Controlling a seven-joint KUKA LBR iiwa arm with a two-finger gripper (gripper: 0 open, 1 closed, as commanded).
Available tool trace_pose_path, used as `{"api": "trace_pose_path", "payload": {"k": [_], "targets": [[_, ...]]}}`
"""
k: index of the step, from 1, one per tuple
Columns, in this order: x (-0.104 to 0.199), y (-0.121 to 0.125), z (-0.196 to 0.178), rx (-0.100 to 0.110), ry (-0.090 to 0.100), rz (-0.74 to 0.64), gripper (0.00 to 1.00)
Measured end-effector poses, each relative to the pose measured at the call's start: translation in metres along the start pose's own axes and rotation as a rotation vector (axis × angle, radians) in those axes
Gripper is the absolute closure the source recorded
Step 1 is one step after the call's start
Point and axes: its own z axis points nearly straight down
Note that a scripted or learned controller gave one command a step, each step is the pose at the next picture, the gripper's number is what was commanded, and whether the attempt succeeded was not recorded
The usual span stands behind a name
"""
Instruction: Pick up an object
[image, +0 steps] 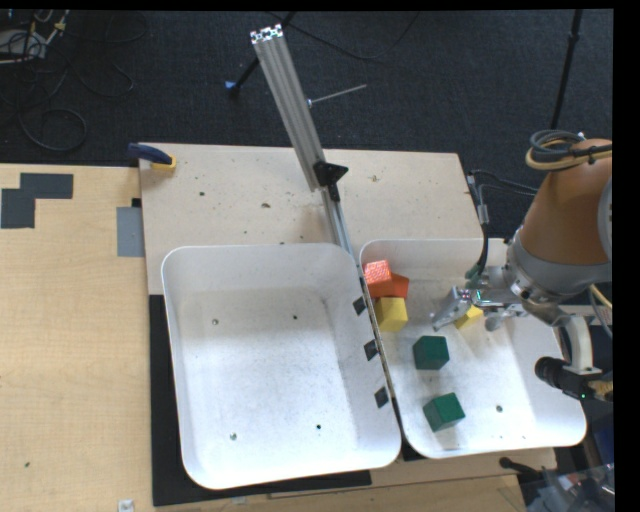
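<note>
The right bin (540, 425) holds several blocks. A red-orange block (377, 271) and an orange block (393, 288) lie at its far left wall, with a yellow block (392, 314) just in front of them. A dark green cube (431, 352) sits mid-bin and a lighter green cube (443, 410) lies nearer the front. My gripper (455, 306) hangs low over the bin's middle, right of the yellow block and above the dark green cube. A small yellow piece (468, 318) shows right against the gripper; whether it is gripped is unclear.
The left bin (180, 300) stands beside the right one, with black clips (369, 349) along the shared wall. A slanted aluminium bar (296, 110) rises behind the bins. A blue-and-yellow tool (152, 156) lies at the bench's far left corner.
</note>
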Motion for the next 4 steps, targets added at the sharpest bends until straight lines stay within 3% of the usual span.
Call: {"api": "trace_pose_path", "payload": {"k": [1, 2, 3, 4], "targets": [[-0.001, -0.001, 0.065, 0.007, 0.001, -0.002, 0.0], [-0.001, 0.0, 0.113, -0.002, 0.001, -0.001, 0.0], [-0.002, -0.001, 0.103, 0.0, 0.002, 0.007, 1.0], [-0.005, 0.004, 0.041, -0.005, -0.001, -0.005, 1.0]]}}
